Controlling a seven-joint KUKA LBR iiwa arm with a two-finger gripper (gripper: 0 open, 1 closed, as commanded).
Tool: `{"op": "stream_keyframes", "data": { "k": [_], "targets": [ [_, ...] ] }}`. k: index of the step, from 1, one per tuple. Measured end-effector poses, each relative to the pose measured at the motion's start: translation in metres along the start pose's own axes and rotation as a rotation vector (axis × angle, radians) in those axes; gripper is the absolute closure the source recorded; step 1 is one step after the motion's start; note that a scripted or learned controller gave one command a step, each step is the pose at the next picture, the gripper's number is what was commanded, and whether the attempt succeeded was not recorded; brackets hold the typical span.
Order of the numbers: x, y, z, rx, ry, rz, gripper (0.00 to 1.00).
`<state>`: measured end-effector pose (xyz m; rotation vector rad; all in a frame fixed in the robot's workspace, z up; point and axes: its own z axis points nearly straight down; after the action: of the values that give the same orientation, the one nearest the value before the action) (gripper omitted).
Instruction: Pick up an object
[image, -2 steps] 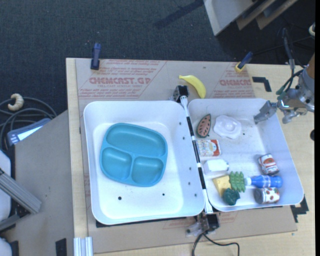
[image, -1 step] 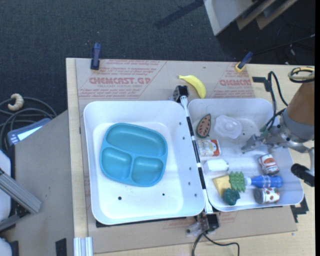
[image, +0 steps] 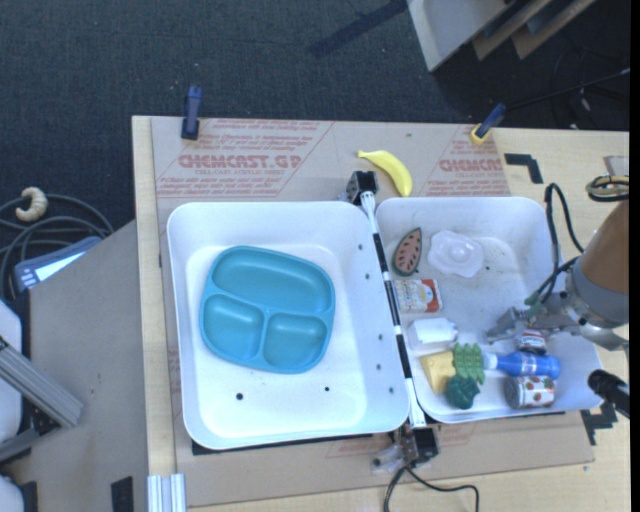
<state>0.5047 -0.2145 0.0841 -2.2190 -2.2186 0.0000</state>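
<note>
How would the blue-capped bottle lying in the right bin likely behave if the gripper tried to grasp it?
The bottle lies on its side, so it may roll when nudged. Its rounded body looks smooth, perhaps slippery. The can beside it leaves little room for the gripper.

Red print reading "CHEMCAST G.P" stands on the brown protective sheet (image: 240, 160) covering the table behind the left bin, with smaller lines of red text above and below it too fine to read. The same red lettering recurs behind the right bin (image: 470, 165), partly cut off. Labels on the small packets and bottles cannot be read.
</note>
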Motion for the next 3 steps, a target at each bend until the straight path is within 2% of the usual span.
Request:
{"op": "stream_keyframes", "data": {
  "k": [1,2,3],
  "targets": [
    [-0.001,0.001,-0.01,-0.003,-0.002,0.001,1.0],
    [0.06,0.096,-0.012,-0.004,-0.001,-0.002,1.0],
    [0.121,0.138,-0.005,-0.006,-0.002,-0.001,1.0]
  ]
}}
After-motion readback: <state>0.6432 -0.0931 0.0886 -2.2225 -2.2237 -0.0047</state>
